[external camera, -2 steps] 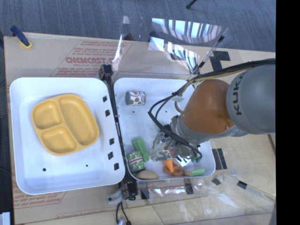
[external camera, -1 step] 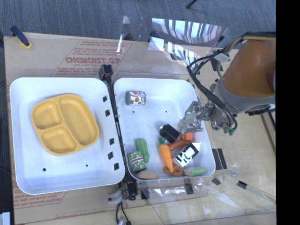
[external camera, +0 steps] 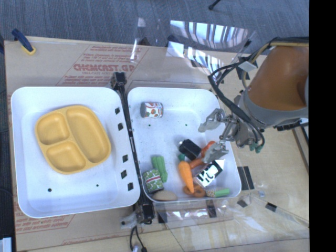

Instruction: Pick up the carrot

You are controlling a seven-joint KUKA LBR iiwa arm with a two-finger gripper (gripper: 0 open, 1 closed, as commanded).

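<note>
Two white bins on worktop [external camera: 294, 203]. Left bin [external camera: 21, 193]: yellow divided plate [external camera: 72, 138]. Right bin [external camera: 173, 101]: small can [external camera: 151, 109] near far wall; green vegetable [external camera: 159, 168] beside a patterned can [external camera: 153, 180]; carrot [external camera: 186, 175] lying in the near half, next to a black block [external camera: 189, 148] and a black-and-white card [external camera: 209, 174]. Claw [external camera: 215, 133], open, fingers spread, hovering just right of the carrot, gripping nothing

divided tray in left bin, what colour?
Yellow. The divided tray shows plainly in the camera view, lying in the left bin.
</note>
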